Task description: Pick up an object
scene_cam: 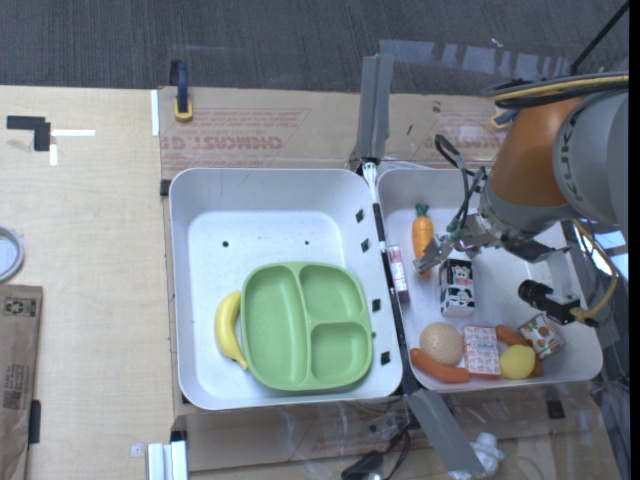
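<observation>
At the far left of the frame lies a brown paper piece [15,368] printed with a recycling mark, too small to read beyond that. Along the top, the cardboard strip [265,128] behind the bins carries red lettering, upside down from here; I cannot make out the words with any confidence.

Next comes the left bin [190,268], holding a green divided plate [303,325] at lower centre, with a banana [229,330] tucked against the plate's left edge.

Across the divider, in the right bin [590,368], a carrot [423,232] lies near the top, and below it, toward the middle, a small black-and-white carton [458,288] with a cow-like pattern; its print is too fine to read. Along the bottom sit a pale egg-like ball [440,343], an orange sausage-shaped piece [438,368], a red-patterned packet [480,350], a yellow lemon [517,362] and a small printed box [541,336].

My claw [436,259] hangs over the upper middle of the right bin, between the carrot and the carton. I cannot tell how wide it stands, and I see nothing in it.

I judge this to be the approach: nothing is picked yet. The carton and the carrot are the nearest candidates. The next move calls for settling on one, centring over it and descending squarely, since the neighbours are close.
</observation>
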